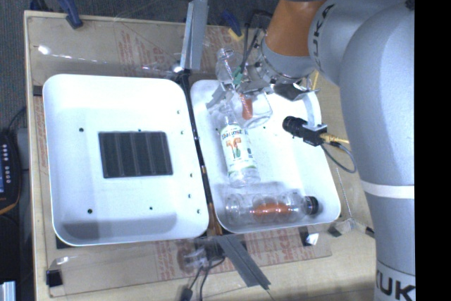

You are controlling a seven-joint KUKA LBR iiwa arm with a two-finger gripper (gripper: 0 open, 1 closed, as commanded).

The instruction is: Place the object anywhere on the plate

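Risk here comes mostly from clear plastic and a crowded bin. Going from the left: the shallow white left bin [63, 151] carries a dark grey ribbed rectangular plate [135, 154] near its middle, lying flat. That is the target, and nothing rests on it yet.

Across the divider, the shallow white right bin [320, 180] holds a clear plastic bottle with a white and orange label [238, 149], lying lengthwise, and a second clear plastic bottle with a dark cap [271, 206] lying crosswise along the near wall, just beside the first one's end.

At the far end of that bin the two-finger gripper [239, 91] hangs low, close to the labelled bottle's neck. I cannot tell whether its claw is apart or together; transparent parts and glare blur it.

Judging from this, a grasp could slip on the smooth round bottle, or it could roll against its neighbour. A carry leftward could also clip the raised rim between the bins.
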